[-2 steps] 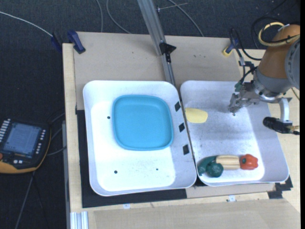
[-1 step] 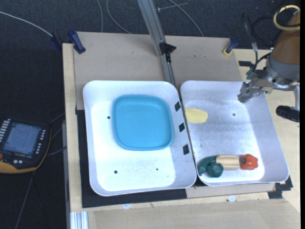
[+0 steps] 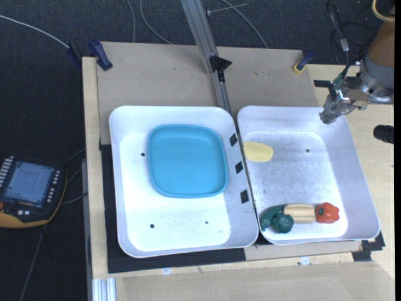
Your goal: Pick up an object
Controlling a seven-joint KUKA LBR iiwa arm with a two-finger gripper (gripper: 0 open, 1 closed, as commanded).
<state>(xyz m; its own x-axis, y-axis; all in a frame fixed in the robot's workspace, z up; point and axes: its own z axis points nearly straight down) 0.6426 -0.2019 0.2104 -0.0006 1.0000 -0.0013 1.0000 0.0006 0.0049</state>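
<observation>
Where the arm (image 3: 382,55) is cropped, end effector (image 3: 330,115) blurred, fingers unclear.

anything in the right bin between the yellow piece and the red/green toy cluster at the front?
No. In the camera view the right bin's floor is bare between the yellow piece and the green, tan and red toys; just dark specks.

A robotics lab: clamped bench (image 3: 188,74), floor cables (image 3: 125,5), teach pendant (image 3: 28,187).
</observation>
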